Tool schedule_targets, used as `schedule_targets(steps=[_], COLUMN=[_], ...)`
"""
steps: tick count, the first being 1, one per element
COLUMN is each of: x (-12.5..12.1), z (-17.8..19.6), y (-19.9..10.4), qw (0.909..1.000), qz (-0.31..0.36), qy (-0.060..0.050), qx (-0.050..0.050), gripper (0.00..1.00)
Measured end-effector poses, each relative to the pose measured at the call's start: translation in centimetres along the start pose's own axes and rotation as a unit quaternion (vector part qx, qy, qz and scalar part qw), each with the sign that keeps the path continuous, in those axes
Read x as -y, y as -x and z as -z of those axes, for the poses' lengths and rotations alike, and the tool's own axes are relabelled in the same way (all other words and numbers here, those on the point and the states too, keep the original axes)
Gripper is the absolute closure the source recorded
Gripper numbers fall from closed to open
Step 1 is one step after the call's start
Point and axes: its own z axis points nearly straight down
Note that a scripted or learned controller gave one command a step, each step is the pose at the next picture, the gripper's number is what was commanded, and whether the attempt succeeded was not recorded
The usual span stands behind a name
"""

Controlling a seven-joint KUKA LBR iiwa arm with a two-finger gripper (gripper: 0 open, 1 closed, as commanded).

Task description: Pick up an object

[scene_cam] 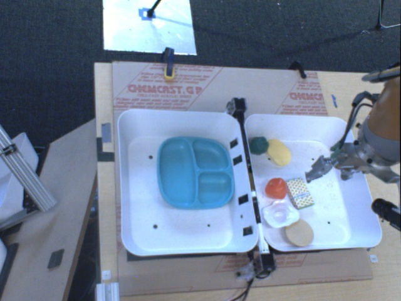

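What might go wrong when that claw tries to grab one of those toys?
The toys sit packed together: the red ball touches the small box and the white piece, so the gripper may nudge neighbours or pinch two. The round ones could roll away.

Left shallow white plastic bin point(138, 168): light blue three-compartment plastic tray point(194, 172). Right shallow white plastic bin point(351, 218), all left of dark grey claw point(316, 170): dark green round lump point(259, 145), yellow oval lump point(279, 152), red-orange round piece point(276, 187), small box with yellow-blue speckled print point(301, 193), white glossy piece point(280, 215), tan flat disc point(299, 233). Arm grey, orange band. Bench board pale with red lettering point(164, 89).
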Motion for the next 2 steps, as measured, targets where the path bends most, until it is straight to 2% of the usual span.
schedule_targets(steps=[1,2], x=[-0.3,0.0], z=[0.7,-5.5], y=[0.0,0.1], qw=[1.0,1.0], qz=[0.002,0.0], qy=[0.007,0.005], qx=[0.001,0.001], gripper=[0.0,0.0])
